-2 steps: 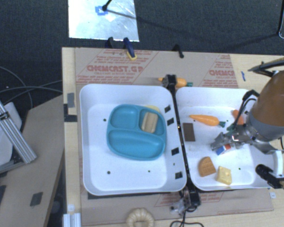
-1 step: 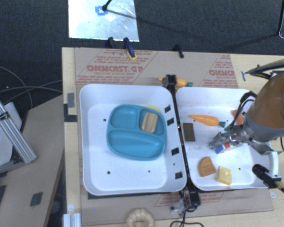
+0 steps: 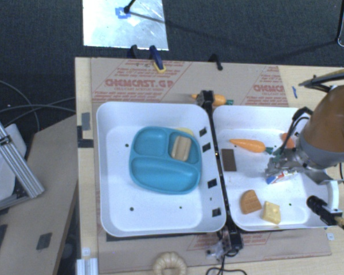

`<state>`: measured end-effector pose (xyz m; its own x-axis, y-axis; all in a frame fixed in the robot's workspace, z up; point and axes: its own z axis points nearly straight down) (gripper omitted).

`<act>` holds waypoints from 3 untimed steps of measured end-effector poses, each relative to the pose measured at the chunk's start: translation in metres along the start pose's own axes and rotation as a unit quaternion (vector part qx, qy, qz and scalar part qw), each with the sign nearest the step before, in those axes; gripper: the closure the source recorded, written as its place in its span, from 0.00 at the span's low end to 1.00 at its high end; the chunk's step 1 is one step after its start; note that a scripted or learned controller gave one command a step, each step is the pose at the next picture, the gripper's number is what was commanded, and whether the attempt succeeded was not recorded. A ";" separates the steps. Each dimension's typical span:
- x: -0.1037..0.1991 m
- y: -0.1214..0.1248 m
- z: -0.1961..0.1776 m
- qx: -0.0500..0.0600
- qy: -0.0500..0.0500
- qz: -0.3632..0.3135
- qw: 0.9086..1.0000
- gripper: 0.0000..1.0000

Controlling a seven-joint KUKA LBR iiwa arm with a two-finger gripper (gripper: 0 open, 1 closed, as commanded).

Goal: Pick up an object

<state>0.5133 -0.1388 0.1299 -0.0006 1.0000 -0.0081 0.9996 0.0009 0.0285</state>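
Note:
In the right bin (image 3: 258,116), my gripper (image 3: 281,168) hangs low over a small blue, red and white object (image 3: 278,177), which its body partly covers. Left of it lies an orange carrot (image 3: 247,145) beside a dark brown bar (image 3: 229,160). A tan biscuit-like piece (image 3: 250,201) and a pale yellow cheese wedge (image 3: 271,212) rest nearer the front edge. In the left bin (image 3: 112,153) is a blue divided plate (image 3: 155,173) with a tan bread-like piece (image 3: 181,148) in its upper right compartment.
The grey arm with its orange band (image 3: 329,125) covers the right bin's far right side. A small orange item (image 3: 283,136) peeks out beside it. A black divider with clips (image 3: 215,165) separates the bins. A beige ring (image 3: 171,263) lies in front of the bench.

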 end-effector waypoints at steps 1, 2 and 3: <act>-0.002 0.004 -0.064 0.010 0.003 -0.002 1.000 1.00; -0.002 0.006 -0.096 0.011 0.003 -0.002 1.000 1.00; 0.052 0.017 -0.086 0.014 0.005 -0.004 1.000 1.00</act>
<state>0.5276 -0.0857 0.2164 -0.0096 1.0000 0.0023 1.0000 0.0096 0.0011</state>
